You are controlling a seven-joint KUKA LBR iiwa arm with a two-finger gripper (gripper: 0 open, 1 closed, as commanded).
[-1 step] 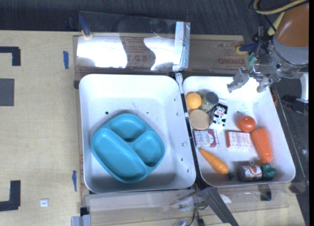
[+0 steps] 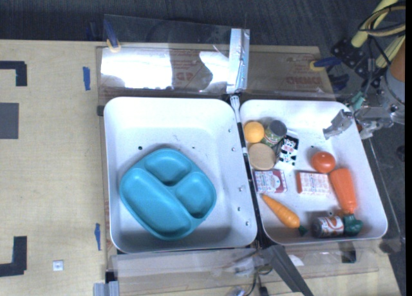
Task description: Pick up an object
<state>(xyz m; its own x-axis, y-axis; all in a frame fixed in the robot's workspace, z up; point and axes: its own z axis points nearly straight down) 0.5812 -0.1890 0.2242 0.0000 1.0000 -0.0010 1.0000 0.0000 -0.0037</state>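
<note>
The right bin (image 2: 376,224) holds several small items. At its upper left sit an orange ball (image 2: 253,132), a small tin (image 2: 275,131) and a tan round piece (image 2: 262,156). A red tomato (image 2: 323,161) and a large orange carrot (image 2: 344,189) lie at the right. Two red-and-white packets (image 2: 270,181) (image 2: 313,183) lie in the middle, with a small carrot (image 2: 281,210) and a lying bottle (image 2: 333,225) near the front. My gripper (image 2: 342,121) hangs over the bin's upper right corner, apart from every item, with nothing seen in it.
The left bin (image 2: 129,114) carries a blue divided plate (image 2: 168,192). A black-and-white dice-like piece (image 2: 290,149) lies beside the tin. A clear plastic sheet (image 2: 174,63) stands behind the bins. Cables (image 2: 373,24) hang at the upper right.
</note>
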